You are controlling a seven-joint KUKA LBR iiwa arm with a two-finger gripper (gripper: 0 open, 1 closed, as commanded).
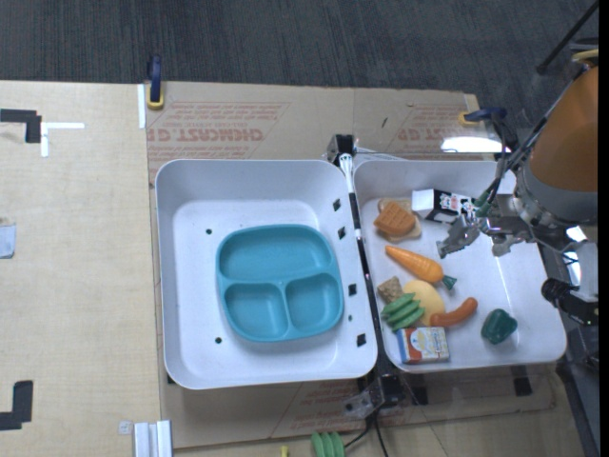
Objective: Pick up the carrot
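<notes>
1. The counter looks like pale wood, matt, with a faint grain.
2. A sheet of brown cardboard with red print lies flat and dull under the bins.
3. Both bins, left bin and right bin, look like smooth white plastic with a soft sheen.
4. The teal tray is smooth plastic, slightly glossy.
5. The carrot has a smooth orange surface like moulded plastic.
6. The small carton looks like printed paperboard.
7. The gripper appears to be grey metal, with dull highlights.
8. The floor beyond is dark, rough carpet.
</notes>
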